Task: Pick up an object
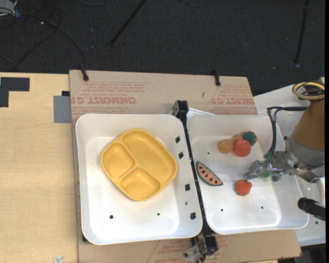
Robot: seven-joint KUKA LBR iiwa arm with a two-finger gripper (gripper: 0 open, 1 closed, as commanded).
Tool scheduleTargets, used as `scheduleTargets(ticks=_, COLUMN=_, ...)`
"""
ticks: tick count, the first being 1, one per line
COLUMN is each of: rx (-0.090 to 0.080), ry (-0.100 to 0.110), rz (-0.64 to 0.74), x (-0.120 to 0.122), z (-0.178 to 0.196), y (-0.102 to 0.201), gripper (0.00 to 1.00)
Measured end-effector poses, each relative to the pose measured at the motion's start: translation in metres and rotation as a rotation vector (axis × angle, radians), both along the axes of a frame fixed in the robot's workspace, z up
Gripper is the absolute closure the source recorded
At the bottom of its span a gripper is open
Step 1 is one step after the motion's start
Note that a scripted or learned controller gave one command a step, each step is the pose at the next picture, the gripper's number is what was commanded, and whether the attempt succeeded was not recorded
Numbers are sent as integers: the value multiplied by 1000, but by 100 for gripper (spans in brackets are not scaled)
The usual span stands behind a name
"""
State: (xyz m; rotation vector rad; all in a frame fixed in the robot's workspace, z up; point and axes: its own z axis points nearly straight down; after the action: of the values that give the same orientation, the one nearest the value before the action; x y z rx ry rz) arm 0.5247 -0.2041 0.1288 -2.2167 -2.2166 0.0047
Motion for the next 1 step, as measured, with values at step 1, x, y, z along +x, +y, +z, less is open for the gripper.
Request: scheduleTargets(ticks=1, rx=-2, ry=-4, rz=-1, x=0, z=-43, y=1, gripper=0)
